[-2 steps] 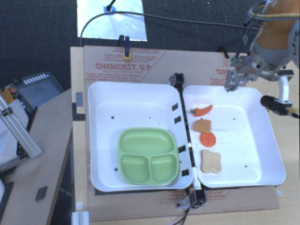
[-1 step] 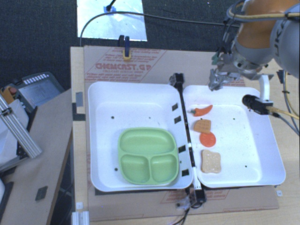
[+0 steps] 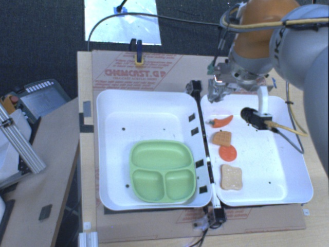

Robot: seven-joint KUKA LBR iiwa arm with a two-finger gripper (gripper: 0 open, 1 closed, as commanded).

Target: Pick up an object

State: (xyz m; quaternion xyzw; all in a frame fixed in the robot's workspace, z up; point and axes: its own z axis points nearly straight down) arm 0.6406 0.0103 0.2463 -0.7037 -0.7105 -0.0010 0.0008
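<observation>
In the right bin (image 3: pixel 288 174) several food pieces lie in a rough line: an orange carrot-like piece (image 3: pixel 223 121), a tan square cracker (image 3: pixel 222 138), a red-orange round slice (image 3: pixel 227 153) and a pale bread slice (image 3: pixel 231 177). My gripper (image 3: pixel 217 93) hangs over the far left corner of that bin, above and just behind the carrot piece, apart from it. I see nothing between its fingers.
The left bin (image 3: pixel 149 112) holds a green divided plate (image 3: pixel 162 171) at its front. A black divider (image 3: pixel 201 138) runs between the bins. A yellow clamp (image 3: pixel 139 53) sits at the bench's far edge. Grey equipment (image 3: pixel 36 104) stands off the bench at left.
</observation>
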